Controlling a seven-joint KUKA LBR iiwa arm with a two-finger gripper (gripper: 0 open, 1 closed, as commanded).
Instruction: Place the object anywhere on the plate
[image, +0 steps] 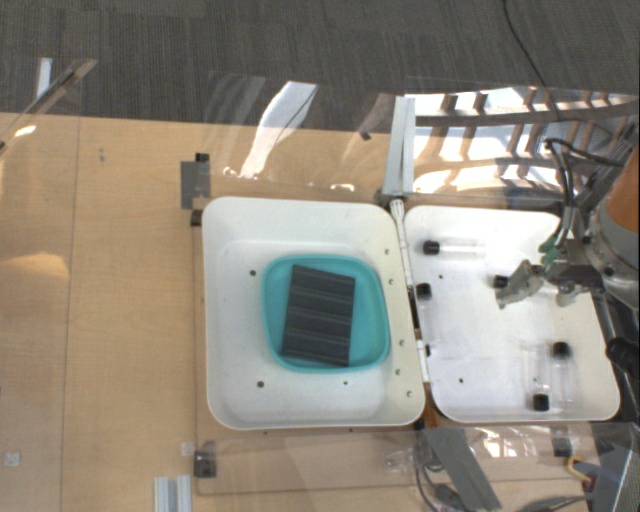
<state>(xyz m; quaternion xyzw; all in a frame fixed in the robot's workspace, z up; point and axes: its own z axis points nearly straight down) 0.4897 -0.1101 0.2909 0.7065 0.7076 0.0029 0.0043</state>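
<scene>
The pale wooden surface (110, 300) carries two shallow white plastic bins (230, 400). In the left one, the square teal plate (275, 295) already bears the dark ribbed rectangular block (319, 315), lying flat, so the placing looks done. Over the right bin the end effector (520, 285) hovers; whether open, I cannot tell.

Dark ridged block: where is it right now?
The dark ridged block lies flat on the teal plate in the left bin, well apart from the gripper over the right bin.

Two white bins are sitting side by side on the wooden tabletop (100, 300). The right bin (480, 350) is lying beneath the tool (530, 285), the left bin (230, 380) well to its left. Grey carpet (250, 50) is stretching beyond.
</scene>
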